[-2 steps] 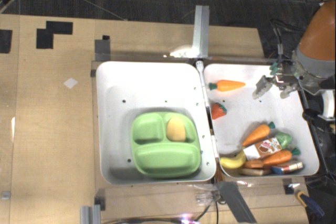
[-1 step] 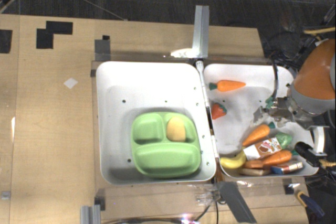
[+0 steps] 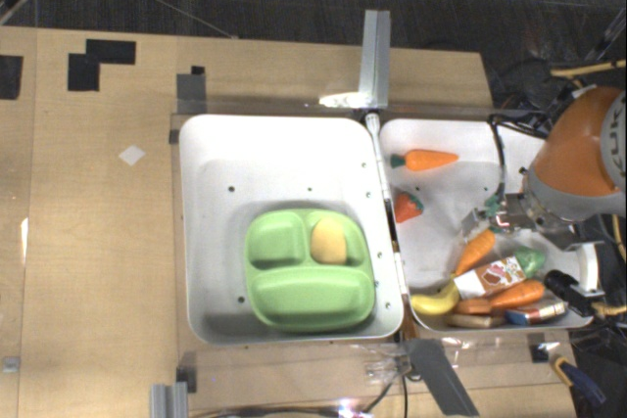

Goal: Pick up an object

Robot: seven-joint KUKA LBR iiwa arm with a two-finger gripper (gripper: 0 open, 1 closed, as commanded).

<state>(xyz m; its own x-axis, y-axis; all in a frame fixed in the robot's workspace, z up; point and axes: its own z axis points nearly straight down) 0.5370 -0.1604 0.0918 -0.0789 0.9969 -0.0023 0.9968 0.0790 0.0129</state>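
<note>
At the near edge of the right bin (image 3: 431, 140) a heap of toy food lies against the front wall: a yellow banana (image 3: 436, 301) at its left end, then a sausage-like brown piece (image 3: 476, 306), an orange carrot (image 3: 516, 293) lying across a small printed carton (image 3: 492, 275), and a blue-and-white marker-like item (image 3: 544, 312) toward the right corner. A green piece (image 3: 530, 260) sits just behind the carton.

Beside this bin, the left bin (image 3: 216, 162) holds a green divided plate (image 3: 309, 267) in its near half, with a yellow, lemon-like fruit (image 3: 330, 241) resting in the plate's upper right compartment.

A little farther back in the right bin, the gripper (image 3: 493, 218) is low over the floor, right above the top end of a second orange carrot (image 3: 475, 251) that lies tilted. Whether the fingers are spread or closed, and whether they have hold of this carrot, I cannot tell; the metal parts are too small and cluttered. The grey arm with its orange band (image 3: 578, 152) comes in from the right.

A small red strawberry-like piece (image 3: 407, 206) lies by the left wall, and a third carrot (image 3: 424, 160) lies near the far wall. Beyond the bins, the wooden table (image 3: 88, 210) carries black markers.
</note>
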